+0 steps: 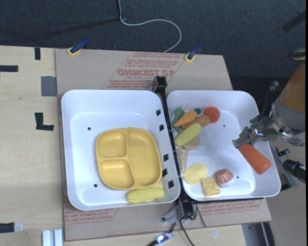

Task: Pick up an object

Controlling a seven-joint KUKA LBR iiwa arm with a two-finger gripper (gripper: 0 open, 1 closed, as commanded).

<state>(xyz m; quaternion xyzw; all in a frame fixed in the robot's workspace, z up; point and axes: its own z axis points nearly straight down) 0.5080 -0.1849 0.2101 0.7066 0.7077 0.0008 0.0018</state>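
Two shallow white plastic bins [72,106] are seen side by side on a cardboard sheet [143,70] laid over a pale wooden bench, with dark carpet beyond. At the right bin's right wall, the grey two-finger gripper [245,139] hangs just above an orange-red plastic carrot-like cylinder [256,158]; whether it is spread or closed cannot be told. A good grasp is judged to need centring over the cylinder, clear of the wall.
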